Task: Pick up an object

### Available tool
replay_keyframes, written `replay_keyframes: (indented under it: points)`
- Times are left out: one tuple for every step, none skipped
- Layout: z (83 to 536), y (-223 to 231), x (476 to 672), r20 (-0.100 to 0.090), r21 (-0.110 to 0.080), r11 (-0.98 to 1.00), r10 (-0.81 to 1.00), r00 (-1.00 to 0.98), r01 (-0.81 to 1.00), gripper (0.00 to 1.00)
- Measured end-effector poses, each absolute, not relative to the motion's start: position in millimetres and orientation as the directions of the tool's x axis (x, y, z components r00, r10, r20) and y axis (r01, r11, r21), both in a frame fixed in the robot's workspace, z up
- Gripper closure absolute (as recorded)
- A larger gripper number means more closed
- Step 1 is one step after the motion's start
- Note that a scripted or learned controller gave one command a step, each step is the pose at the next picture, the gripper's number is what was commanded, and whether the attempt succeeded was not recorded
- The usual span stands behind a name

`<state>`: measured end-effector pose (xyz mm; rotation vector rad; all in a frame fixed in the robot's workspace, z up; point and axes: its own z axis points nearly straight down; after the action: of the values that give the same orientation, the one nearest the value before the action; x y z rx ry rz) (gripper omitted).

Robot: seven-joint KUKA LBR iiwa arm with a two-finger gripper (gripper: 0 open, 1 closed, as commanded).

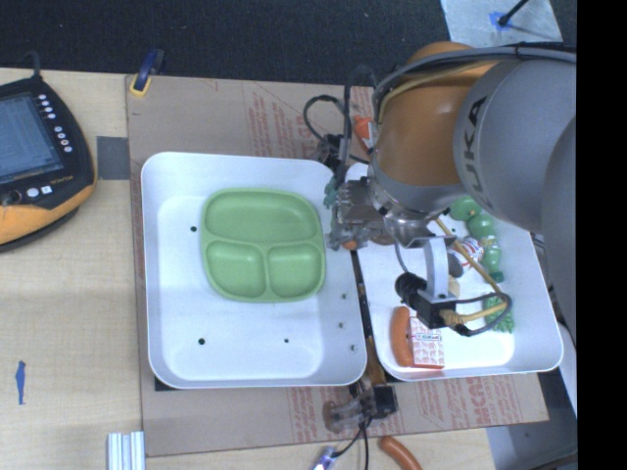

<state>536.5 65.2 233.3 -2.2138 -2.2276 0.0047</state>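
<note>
Orange sausage lies at right bin's seven o'clock; crowding risks a mis-grasp. Gripper state cannot be told.

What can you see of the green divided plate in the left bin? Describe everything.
The pale green plastic divided plate is a rounded square with three hollows: one wide along the far side, two smaller along the near side. It looks smooth and matte, and nothing lies in it. It sits flat, right way up, on the floor of the shallow white left bin, nearer its far right corner.
</note>
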Motion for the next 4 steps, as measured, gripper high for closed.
replay_keyframes:
  points:
    - [243, 64, 536.8, -0.002, -0.004, 0.01, 1.0, -0.01, 1.0, 1.0]
    - [253, 64, 537.2, -0.002, -0.005, 0.014, 1.0, -0.014, 1.0, 1.0]
    - [219, 21, 564.2, -0.002, -0.006, 0.004, 1.0, -0.004, 1.0, 1.0]
    - [202, 70, 562.3, -0.002, -0.007, 0.007, 1.0, -0.007, 1.0, 1.0]
